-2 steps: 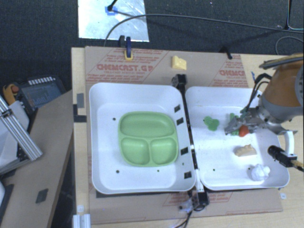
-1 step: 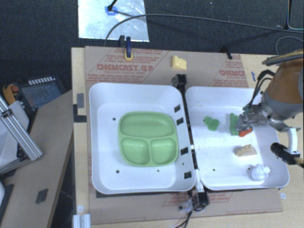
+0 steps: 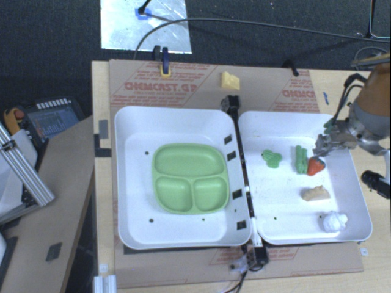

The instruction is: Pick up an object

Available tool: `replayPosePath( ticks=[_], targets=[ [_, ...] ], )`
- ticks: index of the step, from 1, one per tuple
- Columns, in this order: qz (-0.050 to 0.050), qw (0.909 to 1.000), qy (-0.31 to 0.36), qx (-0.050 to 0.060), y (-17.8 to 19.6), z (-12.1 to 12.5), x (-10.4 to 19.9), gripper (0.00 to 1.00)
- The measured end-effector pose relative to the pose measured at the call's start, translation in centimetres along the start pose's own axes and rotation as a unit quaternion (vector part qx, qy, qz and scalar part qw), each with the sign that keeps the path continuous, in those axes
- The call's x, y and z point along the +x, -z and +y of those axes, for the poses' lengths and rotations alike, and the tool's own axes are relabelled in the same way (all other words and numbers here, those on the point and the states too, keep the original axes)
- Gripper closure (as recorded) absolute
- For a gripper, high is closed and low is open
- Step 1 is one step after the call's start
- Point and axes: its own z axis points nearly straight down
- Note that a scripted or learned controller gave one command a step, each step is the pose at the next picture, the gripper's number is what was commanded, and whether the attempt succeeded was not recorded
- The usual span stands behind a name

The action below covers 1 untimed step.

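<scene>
Camera view: the end effector (image 3: pixel 322 146) hangs low over the right bin (image 3: pixel 287 237), just above a red toy (image 3: pixel 315 167) lying beside a green piece (image 3: pixel 300 159). Whether its fingers are spread, I cannot tell. A good grasp likely means descending squarely on the red toy, clear of the green piece.

Camera: fixed above the counter (image 3: pixel 201 75), well back
Facing: slanted down on both bins (image 3: pixel 177 118)
Arm side: right
</scene>
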Motion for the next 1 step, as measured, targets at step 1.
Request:
replayPosePath(
  ticks=[1],
  targets=[
    [0.001, 1.0, 0.0, 0.001, 1.99, 0.13, -0.04, 1.0]
  ],
)
